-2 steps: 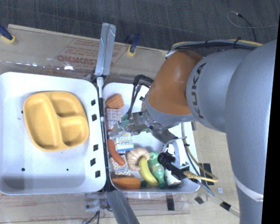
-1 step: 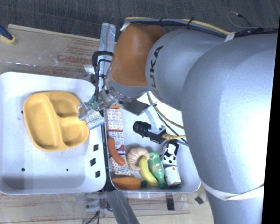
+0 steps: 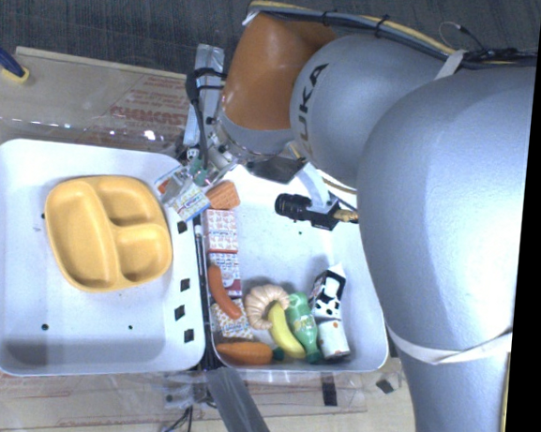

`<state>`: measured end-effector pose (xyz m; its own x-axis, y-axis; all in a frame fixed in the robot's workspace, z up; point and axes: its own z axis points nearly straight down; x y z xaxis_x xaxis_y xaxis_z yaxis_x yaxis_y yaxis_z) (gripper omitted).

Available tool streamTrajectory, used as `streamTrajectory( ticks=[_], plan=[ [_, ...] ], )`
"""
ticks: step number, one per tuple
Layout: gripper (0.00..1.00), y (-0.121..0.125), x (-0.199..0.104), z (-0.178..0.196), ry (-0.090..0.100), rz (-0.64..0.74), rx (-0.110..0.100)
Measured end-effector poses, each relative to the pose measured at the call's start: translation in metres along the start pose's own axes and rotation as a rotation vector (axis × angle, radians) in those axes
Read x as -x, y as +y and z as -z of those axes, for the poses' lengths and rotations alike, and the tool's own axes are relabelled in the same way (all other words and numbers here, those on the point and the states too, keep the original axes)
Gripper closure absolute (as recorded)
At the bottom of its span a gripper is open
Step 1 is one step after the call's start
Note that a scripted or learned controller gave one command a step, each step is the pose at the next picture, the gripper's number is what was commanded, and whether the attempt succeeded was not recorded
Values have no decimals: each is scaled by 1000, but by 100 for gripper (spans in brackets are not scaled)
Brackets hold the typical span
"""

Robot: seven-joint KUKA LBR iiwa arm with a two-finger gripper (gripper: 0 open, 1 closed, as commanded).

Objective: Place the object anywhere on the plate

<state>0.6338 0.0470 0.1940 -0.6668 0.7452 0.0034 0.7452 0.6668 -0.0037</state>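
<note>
Toy pile: along the near wall of the right bin [image 3: 372, 346] lay an orange carrot-like toy [image 3: 244, 352], a banana [image 3: 282, 332], a green bottle [image 3: 304, 331], a cow-patterned carton [image 3: 330, 312], a tan ring [image 3: 266, 301] and a sausage [image 3: 222, 293], all packed close together.

Carton strip: a red-and-white box [image 3: 221, 232] ran lengthwise along the divider between the bins, from the sausage toward the gripper.

Plate: the yellow sectioned plate [image 3: 107, 232] sat in the left bin [image 3: 16, 329], nothing on it, its long axis slanting from far-left to near-right.

Gripper: the gripper [image 3: 194, 177] hung at the far end of the divider, just over the left bin's far-right corner and close beside the plate's far-right rim.

Held thing: a small flat packet [image 3: 186, 194] with printed labels showed right at the fingertips; it looked pinched there, though the clutter made that a judgement and not a certainty.

Orange piece: a small orange item [image 3: 223, 195] lay just right of the packet, touching or nearly so.

Key relation: the plate lay to the gripper's left and slightly nearer the camera, so the coming move seemed a short carry leftward over the rim.

Arm: the grey arm with its orange band [image 3: 264, 73] filled the far right.
</note>
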Motion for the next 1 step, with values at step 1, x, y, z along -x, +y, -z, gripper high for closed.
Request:
streamTrajectory(
  ticks=[1],
  plan=[
    [0, 0, 0, 0, 0, 0, 0]
  ],
)
